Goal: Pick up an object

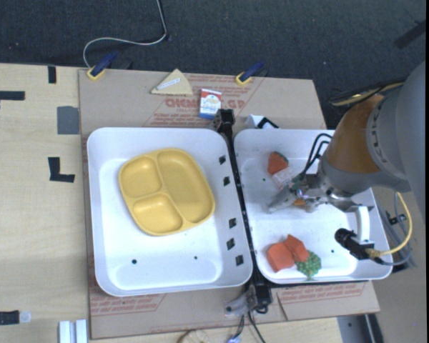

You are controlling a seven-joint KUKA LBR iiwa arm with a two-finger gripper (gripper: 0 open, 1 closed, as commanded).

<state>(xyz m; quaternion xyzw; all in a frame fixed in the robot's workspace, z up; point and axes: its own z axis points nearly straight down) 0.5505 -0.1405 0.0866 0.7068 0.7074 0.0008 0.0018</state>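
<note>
The grey arm with its orange band reaches into the shallow white right bin (252,191), and its two-finger gripper (280,200) hangs low near the bin's middle. Whether it is open or closed cannot be told. A small orange-red lump (277,163) lies just beyond the gripper, toward the bin's far wall. An orange block with a green leafy piece (294,255) sits by the bin's near wall. Left of this bin, another white bin (100,191) holds a yellow three-compartment plastic plate (166,190).

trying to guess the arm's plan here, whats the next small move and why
Probably a short drop straight down. The end effector hovers in the right bin, between the small orange piece and the orange-and-green toy, with nothing visibly between its fingers.
</note>
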